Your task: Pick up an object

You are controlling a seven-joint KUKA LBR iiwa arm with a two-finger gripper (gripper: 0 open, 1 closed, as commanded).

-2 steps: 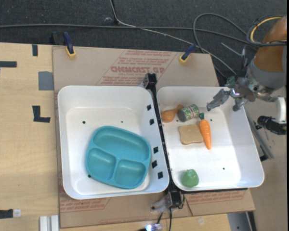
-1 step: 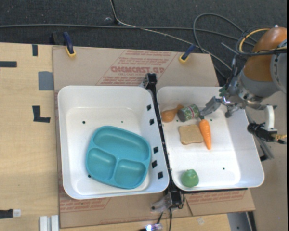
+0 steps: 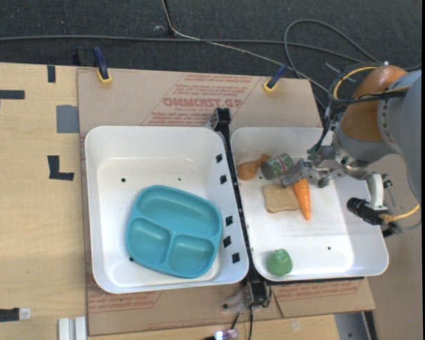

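- Gripper (image 3: 306, 176) sits at the carrot's (image 3: 303, 198) upper end; carrot runs down-frame from it.
- Can (image 3: 277, 166) just left.
- Finger state: cannot tell.

The arm (image 3: 382, 119) runs off the right edge. The gripper (image 3: 306, 174) partly covers the can (image 3: 278, 166), whose label is unreadable.

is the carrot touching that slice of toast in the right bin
Touching. In the camera view the carrot lies along the right edge of the toast slice with no white bin floor showing between them.
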